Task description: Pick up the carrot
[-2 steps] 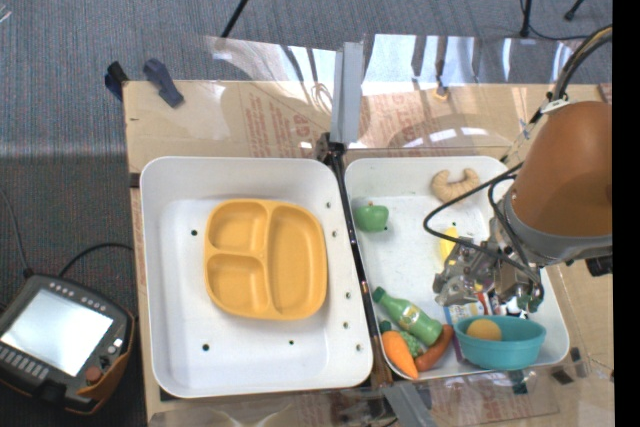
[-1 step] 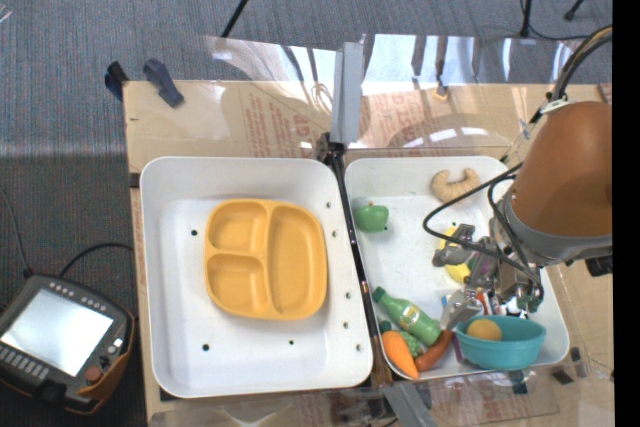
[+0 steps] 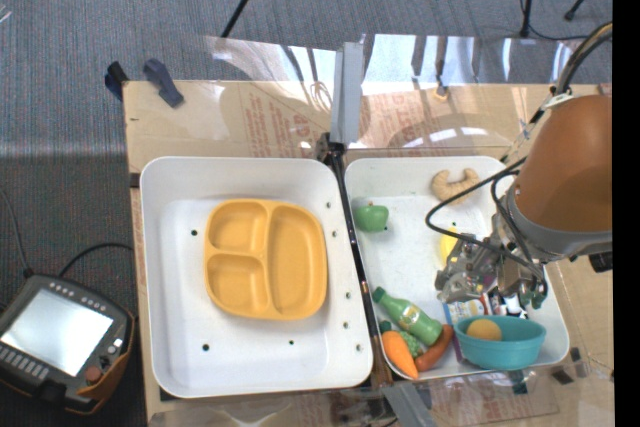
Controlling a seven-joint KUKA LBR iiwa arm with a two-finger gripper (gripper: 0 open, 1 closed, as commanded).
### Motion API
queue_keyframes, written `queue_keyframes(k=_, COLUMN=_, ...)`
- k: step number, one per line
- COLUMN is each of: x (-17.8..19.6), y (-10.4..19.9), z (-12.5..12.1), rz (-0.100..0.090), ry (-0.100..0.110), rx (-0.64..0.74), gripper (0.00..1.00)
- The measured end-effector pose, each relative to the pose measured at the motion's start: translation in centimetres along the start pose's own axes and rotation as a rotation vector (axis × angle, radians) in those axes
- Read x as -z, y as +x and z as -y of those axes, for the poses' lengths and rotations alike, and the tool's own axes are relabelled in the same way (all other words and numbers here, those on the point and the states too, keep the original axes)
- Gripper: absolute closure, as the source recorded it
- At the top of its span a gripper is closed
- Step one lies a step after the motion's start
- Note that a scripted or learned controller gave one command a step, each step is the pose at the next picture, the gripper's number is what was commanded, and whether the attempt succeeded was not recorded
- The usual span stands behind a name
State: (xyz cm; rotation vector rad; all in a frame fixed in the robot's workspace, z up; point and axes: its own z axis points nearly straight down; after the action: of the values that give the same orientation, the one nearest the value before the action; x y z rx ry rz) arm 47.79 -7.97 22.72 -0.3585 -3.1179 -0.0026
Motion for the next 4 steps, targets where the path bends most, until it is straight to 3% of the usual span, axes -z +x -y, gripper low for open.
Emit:
queue_keyframes(k=1, x=0.0, y=0.0, z=0.0, rz=0.0, ry=0.0, rx=0.001, gripper=0.0)
queue_keyframes(k=2, x=0.9, y=-0.1, z=-0.1, rz=-0.001, ry=0.0, rx=0.004, gripper=1.0)
queue_keyframes(k=3, x=0.9, y=-0.1, z=-0.1, rz=-0.001, ry=0.0, rx=0.005, gripper=0.0)
queue_keyframes(k=4, x=-4.3, y=0.9, z=-2.6, rz=-0.004, ry=0.001, rx=-0.052, gripper=0.0)
